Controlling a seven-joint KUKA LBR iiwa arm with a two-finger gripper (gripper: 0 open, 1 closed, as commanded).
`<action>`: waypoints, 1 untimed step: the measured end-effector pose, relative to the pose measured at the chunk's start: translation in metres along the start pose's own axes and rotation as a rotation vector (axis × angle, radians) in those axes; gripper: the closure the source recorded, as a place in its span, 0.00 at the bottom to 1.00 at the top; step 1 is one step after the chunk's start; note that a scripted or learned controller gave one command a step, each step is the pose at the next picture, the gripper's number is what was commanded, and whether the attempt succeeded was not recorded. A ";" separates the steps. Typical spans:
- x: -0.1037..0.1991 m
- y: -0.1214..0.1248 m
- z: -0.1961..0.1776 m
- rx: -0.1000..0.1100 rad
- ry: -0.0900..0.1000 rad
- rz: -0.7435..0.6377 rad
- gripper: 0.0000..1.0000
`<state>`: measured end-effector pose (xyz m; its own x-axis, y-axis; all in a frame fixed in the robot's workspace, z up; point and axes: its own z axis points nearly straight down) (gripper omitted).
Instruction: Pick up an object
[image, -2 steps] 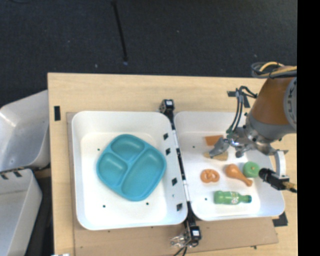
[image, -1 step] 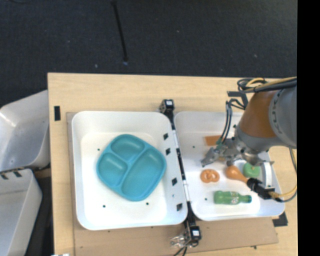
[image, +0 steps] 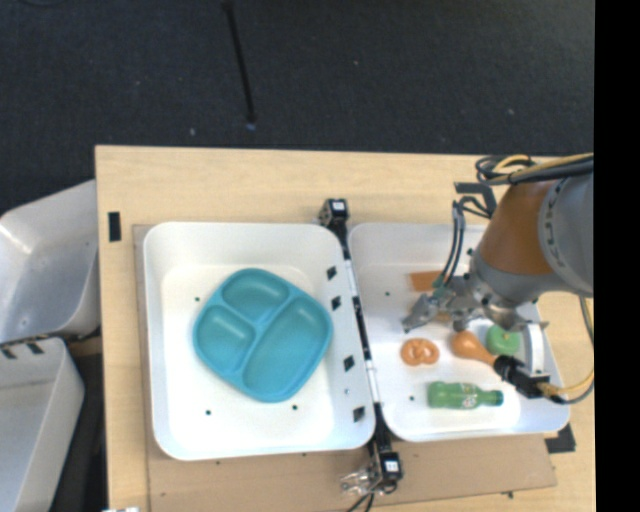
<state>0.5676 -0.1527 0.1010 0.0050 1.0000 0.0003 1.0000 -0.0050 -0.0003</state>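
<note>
step: approach, nothing lifted yet. end effector (image: 437, 310) hangs low in the right bin (image: 392, 262), fingers spread wide, nothing between them. nearest target, the orange pretzel-shaped toy (image: 420, 351), lies just below it. next move imo: shift over the toy, drop, close. count: 2 bins on the bench (image: 250, 180), 1 blue divided plate (image: 262, 333) in the left bin (image: 180, 410), 1 green bottle (image: 463, 396), 1 orange carrot-like piece (image: 468, 346), 1 orange block (image: 424, 281).

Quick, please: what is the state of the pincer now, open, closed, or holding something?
Pincer: cannot be told; it hangs low in the right bin, above the orange pretzel.
</note>
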 end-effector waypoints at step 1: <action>-0.001 0.001 -0.011 -0.002 0.001 0.005 1.00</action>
<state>0.5682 -0.1534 0.1119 0.0096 1.0000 0.0009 1.0000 -0.0096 0.0021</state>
